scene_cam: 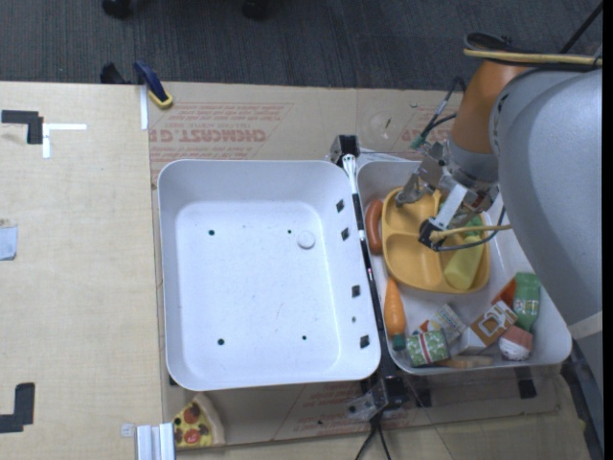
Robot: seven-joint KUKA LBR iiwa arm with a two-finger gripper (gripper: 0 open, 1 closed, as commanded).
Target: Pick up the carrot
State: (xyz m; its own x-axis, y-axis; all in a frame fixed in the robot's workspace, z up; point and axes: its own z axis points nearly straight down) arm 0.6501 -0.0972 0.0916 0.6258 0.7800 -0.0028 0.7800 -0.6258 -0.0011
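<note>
Orange carrot (pixel 394 307) lies lengthwise against the left wall of the right bin (pixel 498 363), just below the yellow dish (pixel 412 257); gripper (pixel 433 209) hangs over that dish, up the bin from the carrot and apart from it; spread or pressed together, I cannot tell from this angle; small cartons (pixel 431 345) crowd the near corner right beside the carrot; left bin (pixel 249 295) carries one small white disc (pixel 306 241).
</note>
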